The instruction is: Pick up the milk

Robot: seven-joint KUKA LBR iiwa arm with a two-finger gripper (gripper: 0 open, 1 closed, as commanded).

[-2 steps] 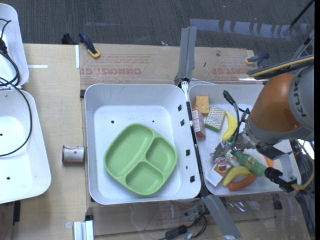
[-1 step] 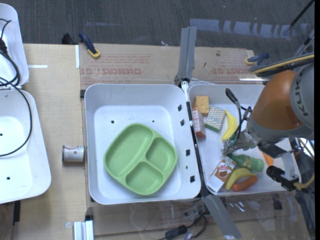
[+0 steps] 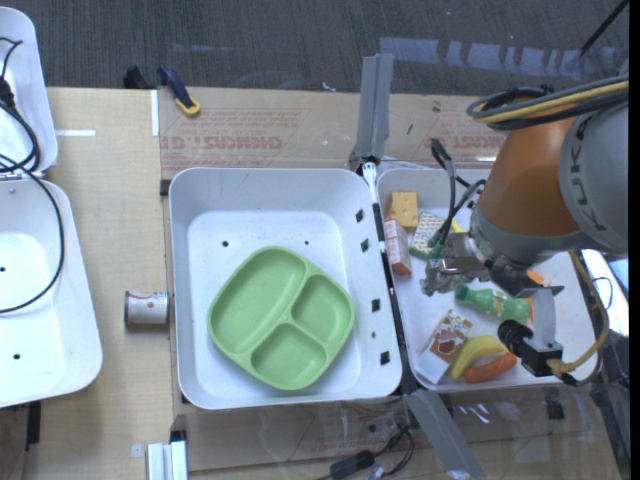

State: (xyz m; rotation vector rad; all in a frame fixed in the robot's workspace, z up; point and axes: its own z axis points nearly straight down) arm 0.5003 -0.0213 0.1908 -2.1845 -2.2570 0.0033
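The right bin (image 3: 395, 298) holds several toy groceries. A small white carton with red and yellow print (image 3: 449, 335), which looks like the milk, lies flat near the bin's front. My gripper (image 3: 438, 271) hangs over the middle of this bin, a little behind and to the left of the carton and apart from it. I see nothing held between its fingers. A green bottle (image 3: 492, 303) lies just right of the gripper, partly under the wrist. The grey and orange arm (image 3: 540, 183) hides the bin's back right part.
In the right bin are an orange block (image 3: 404, 208), a green-checked white packet (image 3: 428, 229), a red-and-white box (image 3: 397, 248), a banana (image 3: 478, 351) and an orange-red piece (image 3: 492, 368). The left bin (image 3: 190, 258) holds a green divided plate (image 3: 283, 316). A small can (image 3: 147, 308) lies on the bench.
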